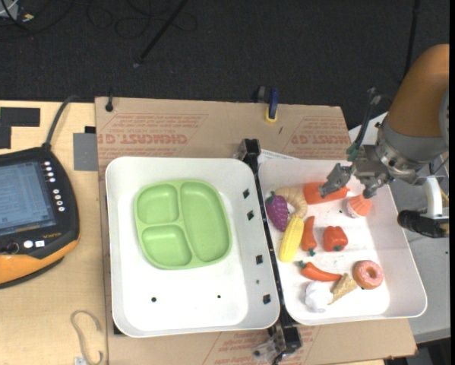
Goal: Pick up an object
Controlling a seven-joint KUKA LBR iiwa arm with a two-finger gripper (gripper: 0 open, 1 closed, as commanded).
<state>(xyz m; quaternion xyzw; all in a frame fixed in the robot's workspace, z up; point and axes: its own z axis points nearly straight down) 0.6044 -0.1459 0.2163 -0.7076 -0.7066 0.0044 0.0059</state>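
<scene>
My gripper [352, 184] hangs over the back of the right bin [406, 280], open, its two dark fingers spread apart. An orange block [322, 193] lies just under the left finger [337, 179], and a pink-orange toy [358, 205] sits below the right finger. Nothing shows between the fingers. Further into the bin lie purple grapes [277, 211], a yellow corn cob [292, 238], a small carrot [308, 234], a red pepper [333, 238], a red chili [318, 271], a pink donut [368, 274], an ice cream cone [341, 287] and a white garlic bulb [315, 296].
The left bin [124, 280] holds a green divided plate [183, 223]. A black divider [261, 234] runs between the bins. A control tablet [22, 211] lies on the bench at the far left. The arm's orange band [424, 90] rises at the right.
</scene>
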